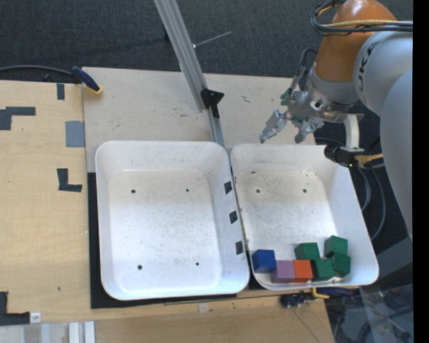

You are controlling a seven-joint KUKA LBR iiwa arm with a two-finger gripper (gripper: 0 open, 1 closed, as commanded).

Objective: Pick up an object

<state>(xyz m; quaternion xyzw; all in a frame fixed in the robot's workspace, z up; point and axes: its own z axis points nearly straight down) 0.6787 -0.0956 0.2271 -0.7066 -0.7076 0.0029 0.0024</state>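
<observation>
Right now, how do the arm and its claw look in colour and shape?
The arm is bulky and rounded, light grey with an orange band above the wrist. Black cables loop around the band. The claw is small, metallic grey, with thin fingers.

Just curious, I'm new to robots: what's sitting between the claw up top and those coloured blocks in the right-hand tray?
Nothing but bare white bin floor. In the camera view, the gripper hangs above the bin's far rim, and the blocks huddle in its near corner.

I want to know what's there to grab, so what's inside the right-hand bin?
In the right bin, small blocks cluster along the near edge: a blue block, a purple block, an orange block and several green blocks. The green ones crowd together, so their number is unclear.
</observation>
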